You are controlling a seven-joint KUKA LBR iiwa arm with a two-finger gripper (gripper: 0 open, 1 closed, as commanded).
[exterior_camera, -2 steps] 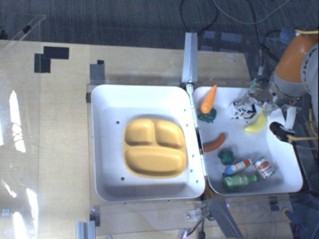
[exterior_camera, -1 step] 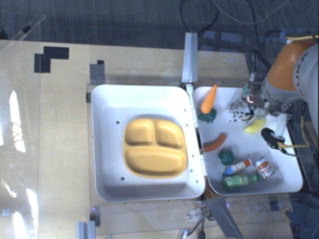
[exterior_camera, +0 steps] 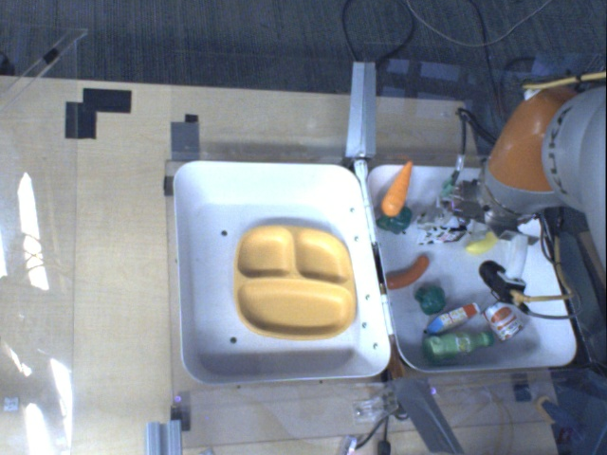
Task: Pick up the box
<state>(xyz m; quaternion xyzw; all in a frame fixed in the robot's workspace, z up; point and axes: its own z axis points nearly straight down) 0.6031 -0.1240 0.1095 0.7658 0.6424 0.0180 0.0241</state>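
The grey arm [exterior_camera: 569, 150] with its orange band rises closest to the lens, over the right bin [exterior_camera: 560, 349]. The box is hard to make out; the likeliest candidate is the small black-and-white speckled item [exterior_camera: 432, 228] near that bin's back. The gripper [exterior_camera: 465, 202] sits just beside it, and I cannot tell whether it is open or closed. A carrot [exterior_camera: 398, 190], a yellow piece [exterior_camera: 481, 245] and a sausage [exterior_camera: 408, 272] crowd round, so a descent could easily clip a neighbour, grab the wrong object or nudge the box away
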